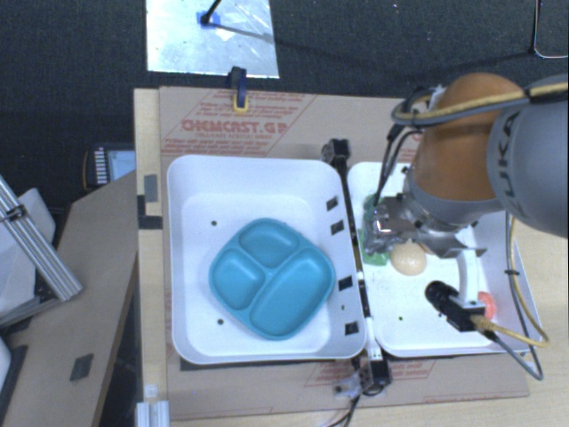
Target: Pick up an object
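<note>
looming closest, my grey arm (511, 163) with its orange band reaches in from the right over the right bin (400, 338). my jaws hang low near that bin's left wall; i cannot tell whether they are spread or pressed together. a beige egg-shaped object (409, 260) lies just beside them, and a green object (375, 256) is partly hidden beneath. a blue divided plate (271, 278) sits in the left bin (191, 238).

A robotics lab — white bins (200, 194) on a cardboard-topped bench (258, 123).
</note>
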Motion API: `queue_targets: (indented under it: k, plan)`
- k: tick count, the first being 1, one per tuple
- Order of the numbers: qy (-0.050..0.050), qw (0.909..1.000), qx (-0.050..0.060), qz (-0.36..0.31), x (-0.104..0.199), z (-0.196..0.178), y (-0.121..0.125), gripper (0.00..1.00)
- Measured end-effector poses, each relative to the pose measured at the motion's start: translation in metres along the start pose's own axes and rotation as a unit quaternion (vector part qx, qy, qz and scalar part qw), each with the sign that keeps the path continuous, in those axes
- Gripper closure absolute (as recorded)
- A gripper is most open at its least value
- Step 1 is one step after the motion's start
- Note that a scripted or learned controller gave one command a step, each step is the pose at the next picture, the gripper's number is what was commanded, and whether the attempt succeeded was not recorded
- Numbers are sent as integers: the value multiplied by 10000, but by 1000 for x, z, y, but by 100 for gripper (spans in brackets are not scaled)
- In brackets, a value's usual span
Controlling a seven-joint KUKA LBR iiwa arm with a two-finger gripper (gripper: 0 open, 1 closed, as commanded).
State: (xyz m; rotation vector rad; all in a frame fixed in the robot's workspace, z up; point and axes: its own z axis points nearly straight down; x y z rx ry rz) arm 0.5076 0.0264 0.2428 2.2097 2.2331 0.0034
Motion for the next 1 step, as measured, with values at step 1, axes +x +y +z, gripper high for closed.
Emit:
queue_targets:
  k: [1]
  plan:
    - [3,10000,-1,0,53,5,12,100]
